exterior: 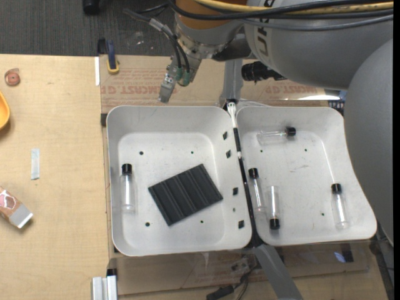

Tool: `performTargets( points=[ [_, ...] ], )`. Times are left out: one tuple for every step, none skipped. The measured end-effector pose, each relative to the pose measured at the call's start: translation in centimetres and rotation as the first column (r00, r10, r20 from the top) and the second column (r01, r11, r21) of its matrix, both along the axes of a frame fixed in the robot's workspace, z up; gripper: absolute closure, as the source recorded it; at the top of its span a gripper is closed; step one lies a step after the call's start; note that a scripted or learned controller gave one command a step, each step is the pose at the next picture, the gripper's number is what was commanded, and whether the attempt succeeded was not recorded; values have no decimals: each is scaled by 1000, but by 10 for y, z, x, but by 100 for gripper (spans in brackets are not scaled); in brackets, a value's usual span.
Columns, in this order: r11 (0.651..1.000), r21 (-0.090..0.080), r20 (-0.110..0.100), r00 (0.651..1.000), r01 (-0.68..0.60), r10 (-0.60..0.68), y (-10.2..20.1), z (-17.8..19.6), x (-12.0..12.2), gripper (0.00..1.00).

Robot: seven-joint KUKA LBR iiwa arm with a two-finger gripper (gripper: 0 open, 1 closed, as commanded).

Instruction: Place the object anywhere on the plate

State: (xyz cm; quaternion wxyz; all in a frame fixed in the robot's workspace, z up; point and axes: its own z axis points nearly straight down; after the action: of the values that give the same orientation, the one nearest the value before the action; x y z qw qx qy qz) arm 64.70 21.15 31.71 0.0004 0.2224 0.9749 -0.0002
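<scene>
My arm point(325, 36) fills the top right, nearest the lens. Gripper state — can't tell. Dark ribbed plate point(185, 194) lies in the left bin point(115, 167); nearest tube point(127, 186) is just left — upright axis, approx.

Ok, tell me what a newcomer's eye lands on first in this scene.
The big grey arm fills the top right, looming over both white bins. Next comes the dark ribbed plate, lying at a slant in the middle of the left bin, with one clear black-capped vial beside it on its left. The right bin holds several more such vials scattered apart.
</scene>
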Motion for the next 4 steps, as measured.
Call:
performTargets(
  points=[
    [977,1,3,977,-215,215,16,29,1,100],
    [969,0,3,969,-247,247,16,47,-5,100],
    [953,0,1,953,-302,302,16,15,3,100],
    [931,0,3,931,-366,366,17,20,8,100]
  ],
)
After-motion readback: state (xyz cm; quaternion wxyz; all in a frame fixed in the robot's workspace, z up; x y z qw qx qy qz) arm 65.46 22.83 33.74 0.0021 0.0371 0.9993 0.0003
